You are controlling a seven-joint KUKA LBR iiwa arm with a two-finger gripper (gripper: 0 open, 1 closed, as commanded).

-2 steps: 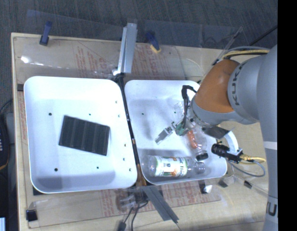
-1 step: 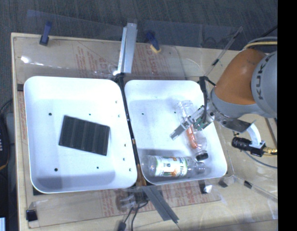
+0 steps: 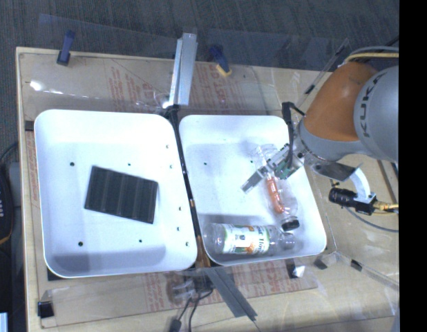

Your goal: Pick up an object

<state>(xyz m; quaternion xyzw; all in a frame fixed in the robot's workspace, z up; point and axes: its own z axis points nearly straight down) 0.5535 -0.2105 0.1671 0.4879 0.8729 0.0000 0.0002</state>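
1. We're looking down on the worktop [image 3: 96,75], and the arm [image 3: 352,109] reaches in over the right bin [image 3: 220,133], its claw [image 3: 269,171] low above a clear plastic tube with orange contents [image 3: 277,196].
2. Whether the claw stands apart or together, we cannot tell; glare and clutter blur the tips.
3. That tube lies in the right half of the right bin, running lengthwise toward the near wall, a dark cap at its lower end. We judge it light, stiff enough, but slick and round, so it may roll or squirt out of a pinch.
4. Best hold, we reckon: across the middle of its body, squeezing the narrow width, well clear of the tapered ends.
5. Along the near wall lies a clear bottle with a green-and-white label [image 3: 247,239], on its side, just beside the tube's capped end. It looks smooth, thin-walled, probably light and a little springy; the labelled waist offers more friction than bare plastic.
6. Over in the left bin [image 3: 54,137] sits a flat dark ribbed panel [image 3: 122,194], matte and rigid-looking, lying so flush that we'd find few edges to catch.
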